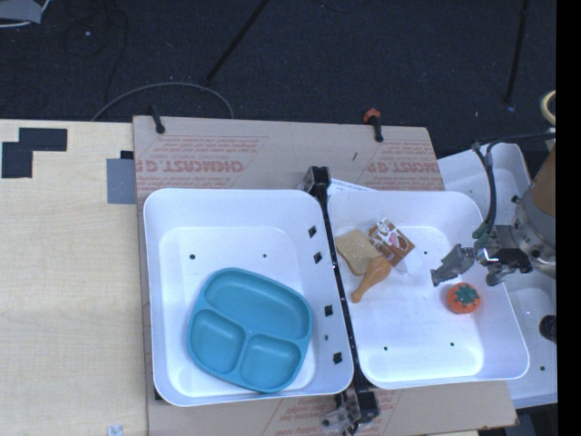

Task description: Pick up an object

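While no object has yet left the bin floor, the pick appears to be at the approach stage, with lifting entirely outstanding.

Item 1: gripper (458,263), entering from the right over the right bin (427,361). Dark fingers splay apart, one reaching left toward the bin's middle; I read it as open, with nothing between the fingers.

Item 2: orange round toy (463,298), with a green top, resting on the right bin's floor just below and beside the gripper. Likeliest target by nearness; whether a finger touches it cannot be told.

Item 3: cluster at the right bin's upper left, well apart from the gripper: tan slab-like piece (356,249), small red-and-white printed packet (391,238), and orange-brown drumstick-shaped toy (370,282) leaning against the slab.

Item 4: blue divided plate (250,330), three compartments, lying flat in the left bin (172,243).

Status, as judged: nothing grasped, nothing raised. Remaining: settle over one object, close on it, lift clear of the bin.
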You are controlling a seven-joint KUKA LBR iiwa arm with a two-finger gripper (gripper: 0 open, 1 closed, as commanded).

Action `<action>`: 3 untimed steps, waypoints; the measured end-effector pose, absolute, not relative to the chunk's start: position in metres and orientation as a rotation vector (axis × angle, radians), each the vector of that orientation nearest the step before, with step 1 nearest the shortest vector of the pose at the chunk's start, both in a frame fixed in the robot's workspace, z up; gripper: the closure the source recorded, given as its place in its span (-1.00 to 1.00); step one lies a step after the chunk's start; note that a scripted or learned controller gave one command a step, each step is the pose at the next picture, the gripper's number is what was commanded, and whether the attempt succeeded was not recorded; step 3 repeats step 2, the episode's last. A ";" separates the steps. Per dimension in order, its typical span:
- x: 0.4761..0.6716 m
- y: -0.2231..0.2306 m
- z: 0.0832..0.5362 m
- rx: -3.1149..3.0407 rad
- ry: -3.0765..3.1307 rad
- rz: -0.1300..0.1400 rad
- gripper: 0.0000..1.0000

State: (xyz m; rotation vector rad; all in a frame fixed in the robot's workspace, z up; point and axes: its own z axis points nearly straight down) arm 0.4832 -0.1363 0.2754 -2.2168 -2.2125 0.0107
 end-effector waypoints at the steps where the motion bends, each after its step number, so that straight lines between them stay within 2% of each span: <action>1: 0.485 -0.136 0.280 -2.221 -2.221 0.001 -1.00; 2: 0.479 -0.130 0.220 -2.216 -2.216 0.007 -1.00; 3: 0.479 -0.130 0.220 -2.216 -2.216 0.007 -1.00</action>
